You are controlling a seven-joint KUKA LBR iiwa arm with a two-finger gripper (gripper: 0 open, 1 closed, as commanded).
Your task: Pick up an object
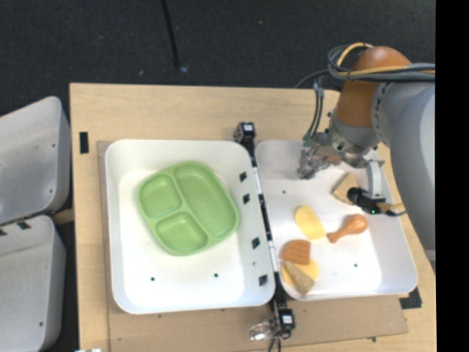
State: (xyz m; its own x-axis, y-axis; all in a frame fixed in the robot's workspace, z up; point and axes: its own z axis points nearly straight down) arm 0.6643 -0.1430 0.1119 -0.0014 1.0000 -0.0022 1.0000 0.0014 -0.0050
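My gripper (pixel 311 165) hangs over the back left part of the right bin (pixel 381 273), above bare white floor. Nothing shows in it. In front of it lie a pale yellow piece (pixel 309 222) and an orange drumstick-shaped toy (pixel 348 228). Nearer the bin's front left corner sit an orange chunk (pixel 297 251) and a tan wedge (pixel 299 277), touching each other. Another tan wedge (pixel 343 188) lies to the gripper's right, partly hidden by the wrist.
A green three-compartment plate (pixel 189 207) lies in the left bin (pixel 132 284). A ridge with black clips (pixel 258 204) divides the two bins. The grey arm with its orange band (pixel 363 94) reaches in over the right bin's back edge.
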